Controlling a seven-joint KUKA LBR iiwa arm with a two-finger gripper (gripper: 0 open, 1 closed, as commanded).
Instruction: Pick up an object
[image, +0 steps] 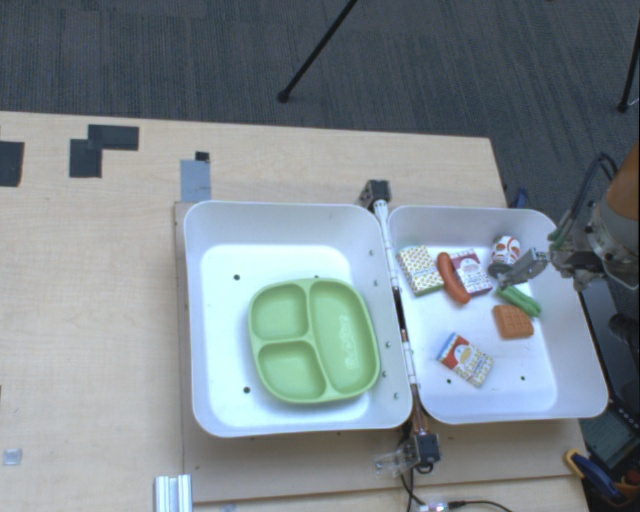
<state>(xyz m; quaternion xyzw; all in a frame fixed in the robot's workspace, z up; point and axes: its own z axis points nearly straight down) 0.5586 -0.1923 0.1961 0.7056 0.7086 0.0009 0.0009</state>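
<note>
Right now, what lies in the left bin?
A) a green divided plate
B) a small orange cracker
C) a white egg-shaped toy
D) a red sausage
A: the green divided plate with three compartments rests on the floor of the left bin, while the small food items all lie in the right bin.

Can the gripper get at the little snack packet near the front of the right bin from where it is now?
Probably yes. The gripper hangs over the right bin's far side, and the snack packet lies flat, alone on bare floor, with nothing on top and the orange cracker well apart.
</note>
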